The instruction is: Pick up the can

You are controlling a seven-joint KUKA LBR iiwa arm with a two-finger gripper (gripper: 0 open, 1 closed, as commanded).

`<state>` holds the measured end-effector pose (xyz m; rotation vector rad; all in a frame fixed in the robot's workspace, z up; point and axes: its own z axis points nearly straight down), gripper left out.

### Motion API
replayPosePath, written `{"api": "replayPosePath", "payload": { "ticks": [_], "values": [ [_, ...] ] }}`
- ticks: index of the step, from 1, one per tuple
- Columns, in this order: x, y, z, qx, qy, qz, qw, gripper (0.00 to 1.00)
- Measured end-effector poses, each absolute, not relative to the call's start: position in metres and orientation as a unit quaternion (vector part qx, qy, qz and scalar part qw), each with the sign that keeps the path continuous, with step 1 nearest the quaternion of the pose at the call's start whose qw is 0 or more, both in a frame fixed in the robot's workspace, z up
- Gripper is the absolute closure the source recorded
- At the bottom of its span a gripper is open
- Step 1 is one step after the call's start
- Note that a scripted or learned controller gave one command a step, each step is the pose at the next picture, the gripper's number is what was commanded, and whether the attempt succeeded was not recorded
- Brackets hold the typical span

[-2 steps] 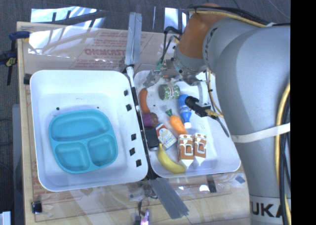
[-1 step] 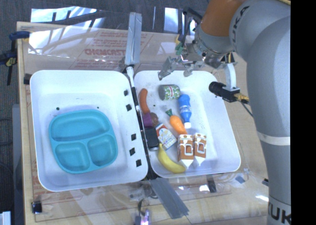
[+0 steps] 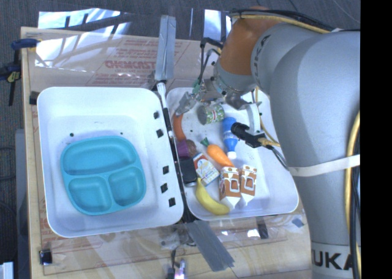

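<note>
While the right bin [image 3: 278, 195] is crowded with a curved yellow banana [image 3: 210, 200], a tapered carrot [image 3: 218, 154], two boxy cartons [image 3: 238, 186] and a blue-capped bottle [image 3: 229, 135], the round can [image 3: 212, 113] (shiny, lying on its side) sits near the far rim, little room around it. The gripper [image 3: 205, 94] hangs just above it, touching or nearly; finger state cannot be told. The left bin [image 3: 49, 112] holds a smooth blue tray [image 3: 103, 174].

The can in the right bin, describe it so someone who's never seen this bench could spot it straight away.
Start at the right-hand shallow white bin and go to its far end, just below the grey arm's gripper. There lies the small silvery-green metal can, above the blue-capped white bottle. It is the only shiny cylinder; its neighbours are plastic food and cartons.
</note>
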<state>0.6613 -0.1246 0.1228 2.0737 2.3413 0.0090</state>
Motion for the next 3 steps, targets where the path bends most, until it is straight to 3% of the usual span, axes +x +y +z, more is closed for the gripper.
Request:
{"api": "replayPosePath", "payload": {
  "ticks": [1, 2, 3],
  "values": [
    [0.668, -0.173, 0.111, 0.696, 0.718, 0.0095, 0.014, 0.0],
    [0.668, -0.207, 0.111, 0.722, 0.692, 0.0094, 0.014, 0.0],
    [0.668, -0.207, 0.111, 0.722, 0.692, 0.0093, 0.014, 0.0]
  ]
}}
